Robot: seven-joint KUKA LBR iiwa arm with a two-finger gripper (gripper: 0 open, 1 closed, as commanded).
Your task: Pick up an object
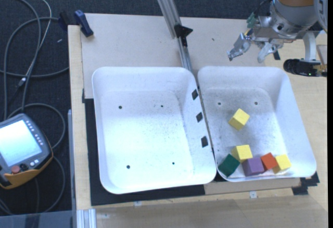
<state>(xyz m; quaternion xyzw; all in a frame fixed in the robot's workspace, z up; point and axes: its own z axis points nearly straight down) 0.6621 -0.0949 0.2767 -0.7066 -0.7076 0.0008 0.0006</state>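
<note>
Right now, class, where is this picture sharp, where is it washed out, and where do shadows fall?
Camera view: the blocks, like the lone yellow block, look fairly sharp; the left bin floor is bright, slightly washed out; soft shadows line the right bin walls; the hand looks slightly soft.

Six small blocks [252, 158] lie in the right bin [291, 97], five clustered at its near edge.

Open room above lone yellow cube [239, 118]
</note>
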